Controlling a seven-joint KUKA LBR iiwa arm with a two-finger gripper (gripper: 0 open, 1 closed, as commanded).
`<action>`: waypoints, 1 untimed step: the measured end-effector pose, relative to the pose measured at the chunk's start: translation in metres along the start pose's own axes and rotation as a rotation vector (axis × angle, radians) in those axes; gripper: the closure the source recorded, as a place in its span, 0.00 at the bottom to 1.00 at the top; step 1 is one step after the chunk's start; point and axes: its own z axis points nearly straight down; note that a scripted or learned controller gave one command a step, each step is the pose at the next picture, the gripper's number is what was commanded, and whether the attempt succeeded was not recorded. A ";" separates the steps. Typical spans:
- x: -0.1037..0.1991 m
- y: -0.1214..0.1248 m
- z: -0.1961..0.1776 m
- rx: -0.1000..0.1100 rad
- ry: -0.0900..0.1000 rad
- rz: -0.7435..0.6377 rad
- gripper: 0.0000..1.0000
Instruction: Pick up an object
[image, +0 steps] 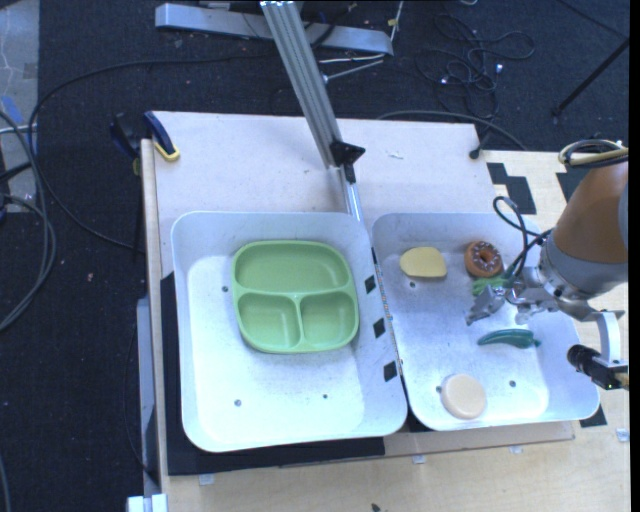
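Although the task names no one object, four candidates lie in the rt bin (560, 400): a yellow piece (424, 263) near its upper left, a brown ring-shaped item (484, 258) just rt of that, a teal-green leaf-like item (510, 339) mid-rt, and a pale round disc (464, 396) toward the near edge. All four rest on the bin floor, apart from one another.

Gripper (492, 303) sits over the rt bin, between the brown ring and the teal item, nearest the latter, pointing left. Whether it touches the floor can't be judged. Its tip is small and blurred against the bin; open or closed: cannot tell. Nothing is seen lifted.

Arm (590, 235) enters from the rt, orange band visible above the grey wrist, with a cable looping at the wrist.

Lt bin (200, 400) holds a green three-compartment tray (296, 296), set toward its upper middle. Bins abut at the centre, black markers along the seam.

A slanted metal pole (310, 85) crosses the bench (250, 160) from the top of frame, ending approx. where the bins meet.
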 end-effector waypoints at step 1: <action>0.000 0.001 0.033 -0.008 -0.003 -0.001 0.00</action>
